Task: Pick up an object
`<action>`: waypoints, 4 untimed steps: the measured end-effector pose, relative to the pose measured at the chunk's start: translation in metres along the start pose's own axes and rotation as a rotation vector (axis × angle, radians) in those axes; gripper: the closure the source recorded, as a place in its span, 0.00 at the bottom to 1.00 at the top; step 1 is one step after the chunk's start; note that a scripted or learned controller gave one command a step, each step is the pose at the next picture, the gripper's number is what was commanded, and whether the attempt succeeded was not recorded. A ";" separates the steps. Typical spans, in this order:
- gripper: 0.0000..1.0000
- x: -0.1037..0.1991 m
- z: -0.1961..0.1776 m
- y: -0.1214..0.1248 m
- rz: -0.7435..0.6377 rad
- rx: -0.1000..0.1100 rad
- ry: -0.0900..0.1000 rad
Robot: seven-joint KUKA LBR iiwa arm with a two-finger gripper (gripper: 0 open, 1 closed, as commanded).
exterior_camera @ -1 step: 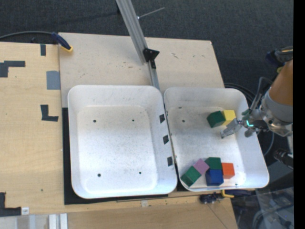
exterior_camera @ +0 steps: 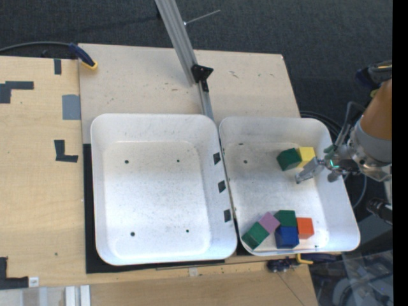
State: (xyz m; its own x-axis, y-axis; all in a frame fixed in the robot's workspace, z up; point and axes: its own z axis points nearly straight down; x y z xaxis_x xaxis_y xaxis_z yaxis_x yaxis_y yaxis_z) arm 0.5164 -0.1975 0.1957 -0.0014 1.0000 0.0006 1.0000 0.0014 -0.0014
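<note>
Nearest my camera sat the huddle of blocks well below the hand, against the near wall of the right bin (exterior_camera: 255, 131): a green block (exterior_camera: 255, 234) at the far side from the arm, a lilac one (exterior_camera: 269, 222) touching it, then a dark green block (exterior_camera: 285, 217), a blue block (exterior_camera: 287, 236) and an orange-red one (exterior_camera: 305, 227) closest under the arm. I judged they lay packed that way because the bin wall stops anything that slides, and such crowding leaves little room for fingers on either side of one piece. My hand (exterior_camera: 317, 169) hung over the arm's side of the right bin; one pale finger (exterior_camera: 306, 172) angled down and away from the arm, the other showing darker near the rim. They looked parted, with nothing between them, so I counted the hand as empty. Just beyond that pale finger, up and slightly away, lay another green block (exterior_camera: 289, 159) touching a yellow block (exterior_camera: 307, 153); they were near the fingertip but apart from it, as far as I could tell. I took that pair for the likely target, since it lay closest. The risk, in my judgement, was pushing the two together instead of closing on one. Farther away from the hand, the left bin (exterior_camera: 102, 132) sat on the desk (exterior_camera: 38, 190).
</note>
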 end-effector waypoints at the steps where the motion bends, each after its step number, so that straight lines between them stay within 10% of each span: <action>1: 0.00 -0.002 0.063 -0.006 0.001 0.007 0.001; 2: 0.00 -0.002 0.106 -0.007 0.001 0.002 -0.001; 3: 1.00 -0.001 0.095 -0.006 0.000 0.002 0.001; 4: 1.00 0.006 0.050 -0.003 -0.001 -0.004 -0.001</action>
State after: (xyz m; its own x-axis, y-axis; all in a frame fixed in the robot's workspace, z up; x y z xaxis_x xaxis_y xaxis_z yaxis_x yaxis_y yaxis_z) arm 0.5137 -0.1918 0.1458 -0.0020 1.0000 -0.0007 1.0000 0.0020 0.0026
